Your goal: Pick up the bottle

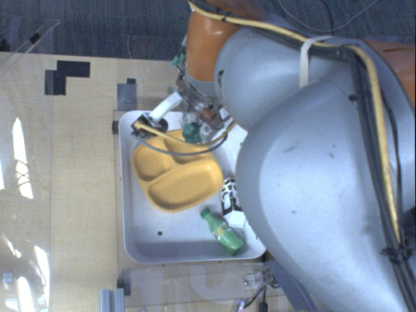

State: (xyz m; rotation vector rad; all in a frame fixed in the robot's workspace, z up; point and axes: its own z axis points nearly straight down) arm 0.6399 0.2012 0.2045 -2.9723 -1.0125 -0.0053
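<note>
A small green bottle [223, 232] lies on its side near the front right corner of the white bin [140, 239], its cap pointing up-left. My gripper [192, 133] hangs at the far end of the same bin, above the back edge of a yellow divided plate [175, 174]. It is well away from the bottle, on the other side of the plate. A bit of teal shows at the gripper's tip. The big grey arm covers the right part of the view.
The yellow plate takes up the middle of the bin. A black-and-white object [231, 200] lies between the plate and the arm, just above the bottle. Bare bin floor lies at the front left. Black marks [65, 75] sit on the wooden bench at the left.
</note>
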